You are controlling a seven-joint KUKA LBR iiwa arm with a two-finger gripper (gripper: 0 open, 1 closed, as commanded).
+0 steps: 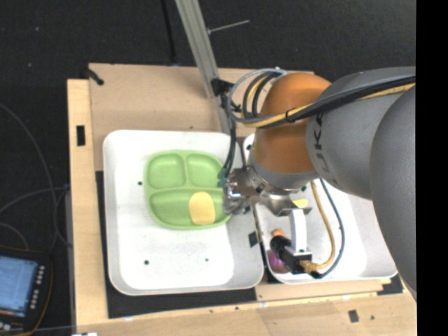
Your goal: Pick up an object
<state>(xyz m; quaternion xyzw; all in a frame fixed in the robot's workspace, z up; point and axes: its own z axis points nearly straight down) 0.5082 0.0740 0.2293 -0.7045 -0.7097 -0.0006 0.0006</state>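
White bin [126,257], tray [168,173] near right rim

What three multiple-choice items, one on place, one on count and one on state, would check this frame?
1. Where does the green tray lie?
A. in the left bin
B. in the right bin
C. on the bare bench

2. How many compartments does the tray have?
A. two
B. three
C. five

3. How does the yellow piece sit?
A. hanging in the air
B. resting in the tray's large front compartment
C. lying on the bin floor outside the tray

Key: 1 A, the tray sits inside the left bin. 2 B, two small compartments behind and one large in front. 3 B, it rests within the tray's rim near the right edge, beside the arm.
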